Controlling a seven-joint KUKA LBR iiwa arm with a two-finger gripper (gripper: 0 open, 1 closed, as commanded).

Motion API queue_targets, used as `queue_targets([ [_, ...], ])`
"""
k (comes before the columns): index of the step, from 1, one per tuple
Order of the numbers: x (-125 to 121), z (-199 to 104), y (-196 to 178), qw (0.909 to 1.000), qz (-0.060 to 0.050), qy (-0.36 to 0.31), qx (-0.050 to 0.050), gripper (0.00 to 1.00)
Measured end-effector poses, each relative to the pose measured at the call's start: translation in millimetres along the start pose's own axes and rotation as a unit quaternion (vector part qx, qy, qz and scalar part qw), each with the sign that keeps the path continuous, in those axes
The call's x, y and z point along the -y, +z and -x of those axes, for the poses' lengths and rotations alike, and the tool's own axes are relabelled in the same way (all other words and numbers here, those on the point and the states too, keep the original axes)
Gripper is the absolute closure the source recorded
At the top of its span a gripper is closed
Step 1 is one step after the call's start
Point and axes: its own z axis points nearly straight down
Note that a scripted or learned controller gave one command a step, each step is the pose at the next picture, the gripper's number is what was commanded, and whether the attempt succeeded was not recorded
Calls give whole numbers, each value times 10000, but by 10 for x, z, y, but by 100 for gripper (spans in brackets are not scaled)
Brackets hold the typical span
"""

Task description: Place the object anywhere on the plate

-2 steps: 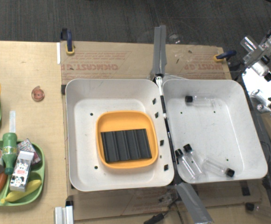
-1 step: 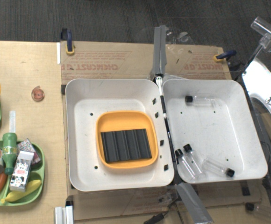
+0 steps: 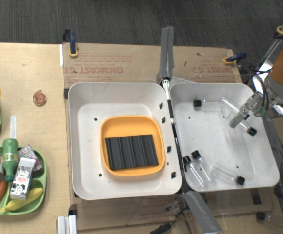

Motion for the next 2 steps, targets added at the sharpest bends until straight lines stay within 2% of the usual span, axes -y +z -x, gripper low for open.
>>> queue_targets([
  [1, -204, 194, -1015, 9923, 8, -1237, 18, 100],
  [2, -354, 339, -1300, 9625, 12, -2712, 24, 100],
])
